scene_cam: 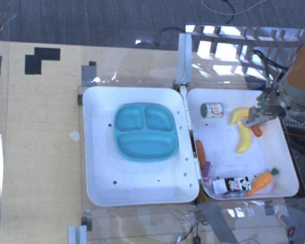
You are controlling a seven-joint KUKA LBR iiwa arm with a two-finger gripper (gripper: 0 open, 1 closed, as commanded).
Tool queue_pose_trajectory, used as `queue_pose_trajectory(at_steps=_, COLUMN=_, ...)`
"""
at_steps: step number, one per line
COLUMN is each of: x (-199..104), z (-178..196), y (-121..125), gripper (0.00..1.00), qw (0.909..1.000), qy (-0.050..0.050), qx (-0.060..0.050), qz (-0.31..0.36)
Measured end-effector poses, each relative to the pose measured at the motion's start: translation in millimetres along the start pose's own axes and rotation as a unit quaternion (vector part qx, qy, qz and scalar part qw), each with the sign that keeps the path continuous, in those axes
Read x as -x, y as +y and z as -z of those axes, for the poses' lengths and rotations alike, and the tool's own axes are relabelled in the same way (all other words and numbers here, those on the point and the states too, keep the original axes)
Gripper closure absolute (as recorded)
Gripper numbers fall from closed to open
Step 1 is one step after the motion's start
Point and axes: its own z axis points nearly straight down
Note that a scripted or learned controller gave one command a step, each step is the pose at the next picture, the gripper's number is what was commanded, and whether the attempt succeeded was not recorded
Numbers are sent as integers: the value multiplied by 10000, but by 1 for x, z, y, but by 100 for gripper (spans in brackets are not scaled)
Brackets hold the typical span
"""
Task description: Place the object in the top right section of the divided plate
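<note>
You are looking down on two shallow white plastic bins lying side by side on a pale wooden bench [35, 136]. The left bin [99, 182] is holding a blue divided plastic plate [145, 131], with two small sections at twelve o'clock and one wide section at six o'clock. The right bin [284, 159] is holding a small silver can [212, 110] on its side at ten o'clock, two yellow toy bananas [242, 128] near the centre, an orange toy carrot with a green top [262, 181] at five o'clock, a white carton with a black-and-white label [231, 185] at six o'clock, and a slim orange stick [200, 150] along the nine o'clock wall. The two-finger gripper [255, 120] is reaching in from three o'clock, just beside the upper banana, over a small orange-red piece [256, 131]. You cannot tell how far its fingers are parted, nor whether they are gripping anything.
</note>
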Motion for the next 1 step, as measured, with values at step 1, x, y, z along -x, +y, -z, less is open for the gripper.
queue_pose_trajectory(at_steps=1, x=-89, z=-35, y=78, gripper=100, qw=9995, qy=11, qx=2, qz=330)
